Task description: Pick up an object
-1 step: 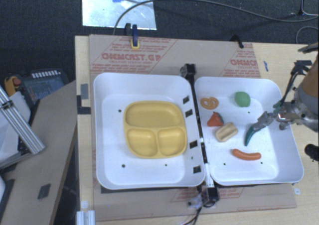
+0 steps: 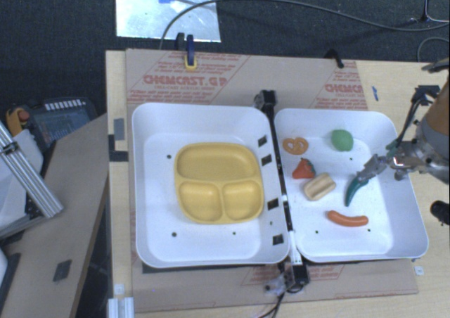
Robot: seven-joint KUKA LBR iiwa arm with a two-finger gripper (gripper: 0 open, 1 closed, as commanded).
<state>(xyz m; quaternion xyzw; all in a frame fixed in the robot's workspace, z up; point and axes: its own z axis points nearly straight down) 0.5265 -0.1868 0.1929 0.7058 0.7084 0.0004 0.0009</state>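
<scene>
Reaching in from the right, the gripper (image 2: 370, 168) grips a teal pepper (image 2: 354, 188) between its fingers (over the right bin (image 2: 404, 236)), above the sausage (image 2: 347, 219).

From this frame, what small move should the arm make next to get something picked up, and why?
Probably a short descent onto the dark green pepper. The gripper sits right at the pepper's upper end in the right bin, and nothing shows between its fingers. The sausage and bread roll lie apart, so it looks unobstructed.
</scene>
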